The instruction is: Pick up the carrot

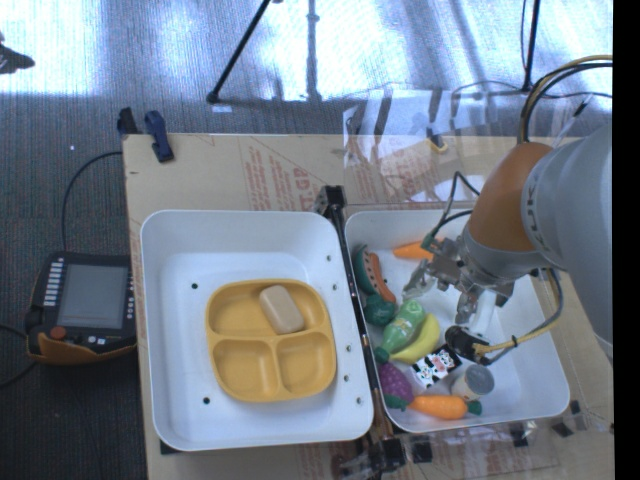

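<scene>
The carrot [440, 406], orange with a green top pointing right, lies flat at the front edge of the right bin [535, 388]. A smaller orange piece [412, 251] lies near the bin's back wall. My gripper [448, 290] hangs over the middle of the right bin, below the orange wrist band, just right of the green bottle [403, 325] and banana [420, 340]. It stands well behind the carrot and apart from it. I see nothing held in it.
The right bin also holds a watermelon slice [372, 271], a purple grape bunch [395, 380], a cow-print carton [433, 368] and a grey can [478, 379] crowded round the carrot. The left bin [170, 258] bears a yellow divided plate [225, 343] with a tan block [282, 309].
</scene>
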`<state>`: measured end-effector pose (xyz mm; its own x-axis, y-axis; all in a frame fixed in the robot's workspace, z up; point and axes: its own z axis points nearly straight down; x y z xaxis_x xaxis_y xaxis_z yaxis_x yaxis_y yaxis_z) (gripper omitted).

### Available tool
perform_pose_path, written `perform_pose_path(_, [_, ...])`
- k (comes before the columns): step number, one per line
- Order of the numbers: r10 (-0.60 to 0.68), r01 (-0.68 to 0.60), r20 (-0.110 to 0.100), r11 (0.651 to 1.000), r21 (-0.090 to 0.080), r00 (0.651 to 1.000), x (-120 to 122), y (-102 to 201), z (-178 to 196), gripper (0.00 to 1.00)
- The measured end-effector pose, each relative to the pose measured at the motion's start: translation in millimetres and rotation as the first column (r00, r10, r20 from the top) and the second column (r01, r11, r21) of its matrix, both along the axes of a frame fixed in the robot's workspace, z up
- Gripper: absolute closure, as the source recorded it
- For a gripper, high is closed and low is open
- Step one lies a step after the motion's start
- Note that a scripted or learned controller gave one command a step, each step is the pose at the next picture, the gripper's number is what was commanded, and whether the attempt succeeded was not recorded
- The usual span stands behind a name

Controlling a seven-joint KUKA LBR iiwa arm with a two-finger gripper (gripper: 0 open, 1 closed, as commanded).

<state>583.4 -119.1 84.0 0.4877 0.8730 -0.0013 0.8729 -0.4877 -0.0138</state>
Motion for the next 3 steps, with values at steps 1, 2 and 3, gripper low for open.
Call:
perform_pose_path(1, [-0.154, 0.154, 0.001, 0.988, -0.002, 0.988, 50.3, 2.9, 0.4, 0.0])
perform_pose_path(2, [-0.151, 0.151, -0.011, 0.989, 0.0, 0.988, 49.0, 3.1, 6.6, 1.0])
perform_pose_path(3, [-0.151, 0.151, -0.011, 0.989, 0.0, 0.989, 48.9, 3.3, 6.3, 0.0])
